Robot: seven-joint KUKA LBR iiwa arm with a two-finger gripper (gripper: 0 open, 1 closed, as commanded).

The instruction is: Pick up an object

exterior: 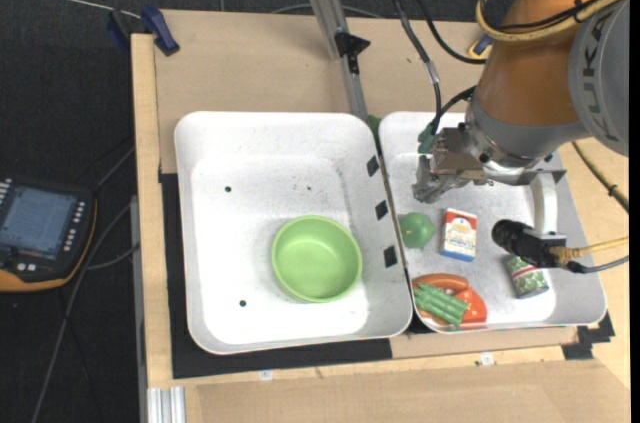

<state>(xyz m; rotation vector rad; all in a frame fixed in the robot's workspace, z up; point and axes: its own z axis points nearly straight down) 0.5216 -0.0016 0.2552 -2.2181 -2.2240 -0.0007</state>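
Nearest the camera, a plate of toy vegetables (450,303) sits in the right bin (575,311), with a green ball (417,230) and small carton (459,235) just behind. Above them hovers the hand (432,183); whether it is spread or closed cannot be told. A green bowl (316,258) rests in the left bin (230,171).

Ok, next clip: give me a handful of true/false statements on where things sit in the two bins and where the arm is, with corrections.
1. The green bowl sits in the left bin. True.
2. The small carton lies in the left bin. False: it is in the right bin, beside a green ball.
3. The gripper is over the right bin. True.
4. The plate of toy vegetables sits at the right bin's far edge. False: it is at the near edge.
5. The left bin holds several objects. False: just the bowl.
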